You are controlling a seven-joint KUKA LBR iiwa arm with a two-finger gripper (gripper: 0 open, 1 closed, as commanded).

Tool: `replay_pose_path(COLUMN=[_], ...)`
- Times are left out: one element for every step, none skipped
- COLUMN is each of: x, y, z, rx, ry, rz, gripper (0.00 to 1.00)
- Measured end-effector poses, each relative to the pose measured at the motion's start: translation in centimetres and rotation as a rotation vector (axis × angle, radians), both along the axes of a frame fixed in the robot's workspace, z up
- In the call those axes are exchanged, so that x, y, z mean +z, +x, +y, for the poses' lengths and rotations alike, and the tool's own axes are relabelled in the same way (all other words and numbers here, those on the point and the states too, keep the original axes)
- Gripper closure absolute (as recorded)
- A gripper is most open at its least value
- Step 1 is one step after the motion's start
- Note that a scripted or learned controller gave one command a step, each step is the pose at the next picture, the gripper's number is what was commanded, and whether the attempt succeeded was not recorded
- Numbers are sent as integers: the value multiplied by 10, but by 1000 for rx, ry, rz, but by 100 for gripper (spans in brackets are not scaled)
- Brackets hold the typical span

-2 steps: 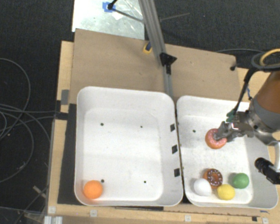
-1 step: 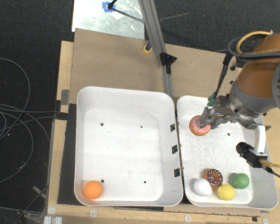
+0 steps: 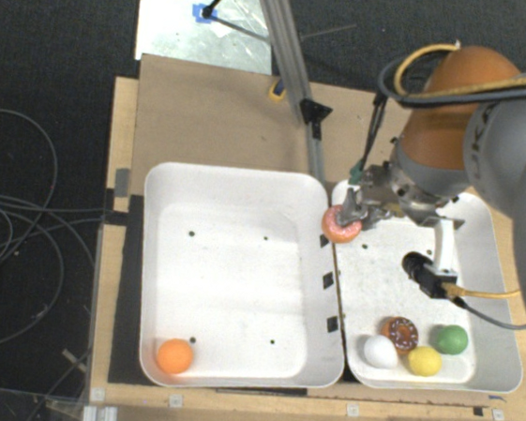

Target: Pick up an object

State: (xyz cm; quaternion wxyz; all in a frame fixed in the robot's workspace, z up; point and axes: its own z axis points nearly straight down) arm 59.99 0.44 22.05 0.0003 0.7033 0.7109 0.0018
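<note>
Between the fingers (image 3: 348, 219), a pink doughnut (image 3: 341, 226) is pinched, raised above the seam of the two bins. Below them in the right bin (image 3: 501, 359) lie four small items; orange ball (image 3: 174, 355) far lower left.

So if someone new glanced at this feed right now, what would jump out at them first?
Probably the big grey arm with its orange band, reaching in from the right, with a pink frosted donut at its pincer over the seam between the two bins. Next, the huddle in the right bin's near corner: a chocolate donut, a green ball, a yellow ball and a white ball. An orange ball sits alone in the left bin's near-left corner.
</note>
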Motion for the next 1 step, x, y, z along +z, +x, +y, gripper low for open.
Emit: replay_pose_path(x=[-6], y=[26], z=[50], rx=[-1], ry=[0], rz=[0], gripper=[100])
